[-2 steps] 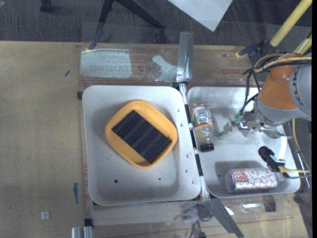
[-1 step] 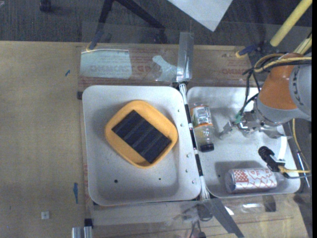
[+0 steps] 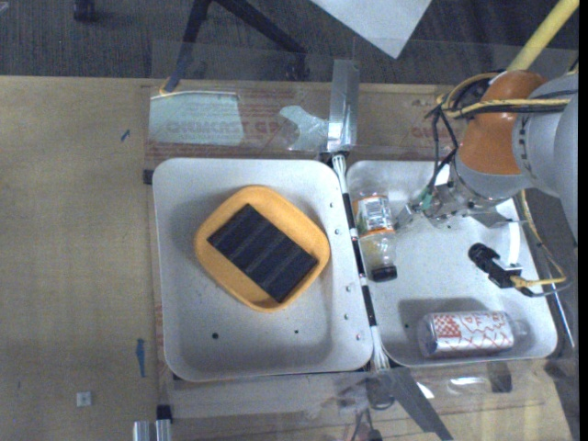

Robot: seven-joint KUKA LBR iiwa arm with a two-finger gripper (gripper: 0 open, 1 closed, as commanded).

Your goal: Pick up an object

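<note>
The arm's gripper [image 3: 439, 205] hangs low over the right bin [image 3: 542, 343], near its upper left — whether the fingers are open or closed I cannot tell. Just to its left a small bottle [image 3: 376, 236] lies against the bin's left wall. A patterned can [image 3: 467, 332] lies near the front edge. The left bin [image 3: 175, 338] holds a yellow-rimmed black pad [image 3: 262, 247] — both bins sit on the table [image 3: 64, 246].

Wooden bench [image 3: 64, 246], dark carpet floor [image 3: 55, 44], office chair base [image 3: 197, 12]
</note>
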